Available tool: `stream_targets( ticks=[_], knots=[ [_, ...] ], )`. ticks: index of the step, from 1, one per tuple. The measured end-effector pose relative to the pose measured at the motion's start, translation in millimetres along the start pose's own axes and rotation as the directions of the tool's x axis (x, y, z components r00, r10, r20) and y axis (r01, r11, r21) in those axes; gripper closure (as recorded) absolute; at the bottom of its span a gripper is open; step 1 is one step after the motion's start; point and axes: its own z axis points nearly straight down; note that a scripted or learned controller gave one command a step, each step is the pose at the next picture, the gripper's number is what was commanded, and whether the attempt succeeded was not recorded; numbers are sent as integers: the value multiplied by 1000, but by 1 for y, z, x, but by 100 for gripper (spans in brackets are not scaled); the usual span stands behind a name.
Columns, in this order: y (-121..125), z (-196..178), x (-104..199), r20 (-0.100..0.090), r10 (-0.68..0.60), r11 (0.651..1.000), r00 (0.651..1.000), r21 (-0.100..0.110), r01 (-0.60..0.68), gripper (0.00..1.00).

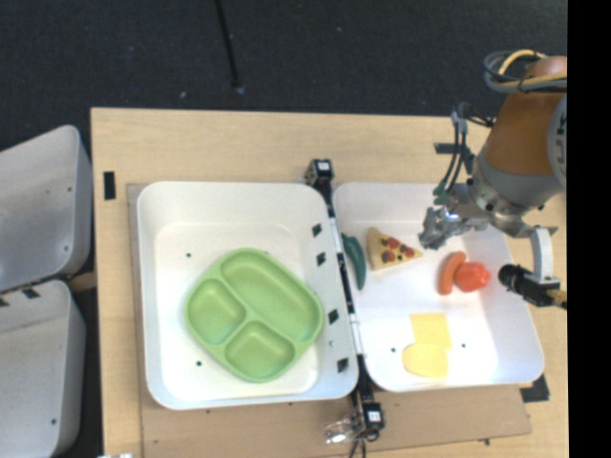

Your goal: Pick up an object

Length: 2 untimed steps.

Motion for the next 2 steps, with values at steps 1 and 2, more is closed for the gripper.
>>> stream_targets(
  ticks=[1,2],
  knots=[
    [16,-13,46,-1,-3,1000,1000,-1,3,100],
    [29,-10,106,-1,-4,1000,1000,0,4,100]
  ],
)
